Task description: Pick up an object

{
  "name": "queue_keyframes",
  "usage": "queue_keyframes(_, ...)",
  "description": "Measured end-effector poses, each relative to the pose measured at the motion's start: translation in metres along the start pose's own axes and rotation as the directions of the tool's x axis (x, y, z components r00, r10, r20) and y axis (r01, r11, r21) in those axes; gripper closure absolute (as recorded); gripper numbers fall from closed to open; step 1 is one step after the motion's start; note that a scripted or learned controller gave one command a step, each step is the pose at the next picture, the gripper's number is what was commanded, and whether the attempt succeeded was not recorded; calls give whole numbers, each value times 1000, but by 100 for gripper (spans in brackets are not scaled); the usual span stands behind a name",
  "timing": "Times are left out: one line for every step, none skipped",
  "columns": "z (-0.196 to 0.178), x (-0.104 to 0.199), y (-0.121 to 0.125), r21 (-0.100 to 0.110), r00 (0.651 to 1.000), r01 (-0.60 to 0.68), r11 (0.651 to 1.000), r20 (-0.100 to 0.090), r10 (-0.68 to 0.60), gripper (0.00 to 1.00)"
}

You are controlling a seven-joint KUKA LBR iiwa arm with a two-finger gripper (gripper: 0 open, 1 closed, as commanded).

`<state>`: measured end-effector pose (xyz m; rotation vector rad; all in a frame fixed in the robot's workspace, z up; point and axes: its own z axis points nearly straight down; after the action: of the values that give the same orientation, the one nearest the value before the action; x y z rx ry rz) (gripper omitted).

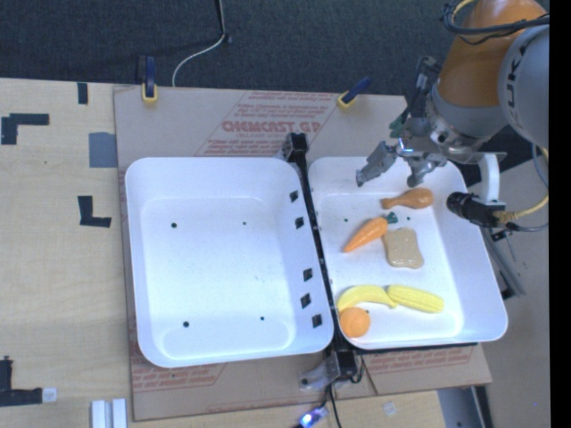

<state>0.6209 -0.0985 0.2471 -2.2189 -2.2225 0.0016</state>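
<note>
From above, the bench (53,239) carries a sheet of brown cardboard (259,123), and on it sit two shallow white bins side by side. The left bin (143,266) fills the middle of the frame; the right bin (473,301) lies just beside it, their inner rims meeting along a dark strip with black clips.

The arm (500,52), grey with an orange band, comes in from the upper right corner. Its pincer (400,166) hangs over the upper part of the right bin, fingers spread, one dark finger (375,169) reaching left and the other toward the right. Nothing sits between them.

All the objects lie in the right bin. A brown chicken drumstick (410,200) is just below and right of the pincer, near it but apart. Below that, an orange carrot (368,234) with a green top lies at a slant, and just beside it to the right is a tan slice of bread (403,249). Toward the lower edge of the bin, a yellow banana (364,296) touches a yellow corn cob (416,299) on its right, and an orange ball-shaped fruit (355,323) rests against the banana from below.

A white cable (201,52) runs across the dark floor at the top of the frame.
</note>
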Motion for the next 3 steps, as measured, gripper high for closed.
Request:
queue_keyframes(-10, 1, 0, 0, 1000, 2, 1000, 0, -2, 100)
queue_keyframes(-19, 2, 1, 1, 1000, 3, 1000, -1, -3, 100)
queue_keyframes(-29, 2, 1, 1, 1000, 4, 1000, -1, -4, 100)
